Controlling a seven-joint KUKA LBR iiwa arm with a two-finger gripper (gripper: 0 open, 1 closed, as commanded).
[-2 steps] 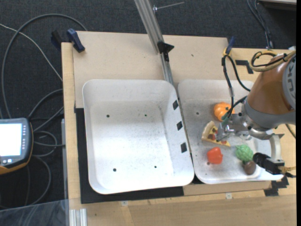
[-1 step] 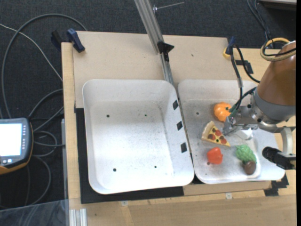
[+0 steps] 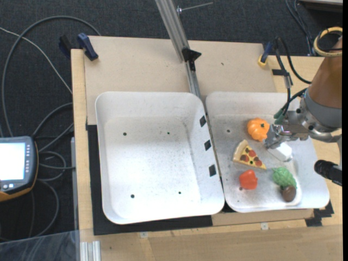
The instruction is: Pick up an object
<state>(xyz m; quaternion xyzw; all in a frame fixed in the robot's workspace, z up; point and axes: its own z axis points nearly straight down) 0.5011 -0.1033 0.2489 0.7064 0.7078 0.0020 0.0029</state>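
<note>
Your gripper (image 3: pixel 278 140) sits low in the right bin (image 3: pixel 228 110), right over a small white block (image 3: pixel 283 152) and just right of the orange pumpkin (image 3: pixel 258 128); honestly can't tell how it's set. Nearer you've got the pizza slice (image 3: pixel 248 155), red pepper (image 3: pixel 248 180), and broccoli (image 3: pixel 282 175) touching a brown piece (image 3: pixel 288 193). The left bin (image 3: pixel 109 105) sits alongside on the desk (image 3: pixel 141 64).

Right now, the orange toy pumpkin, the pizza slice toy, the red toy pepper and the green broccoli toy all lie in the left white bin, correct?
Not quite. The camera view shows the orange toy pumpkin, the pizza slice toy, the red toy pepper and the green broccoli toy lying in the right white bin, not the left white bin.
</note>
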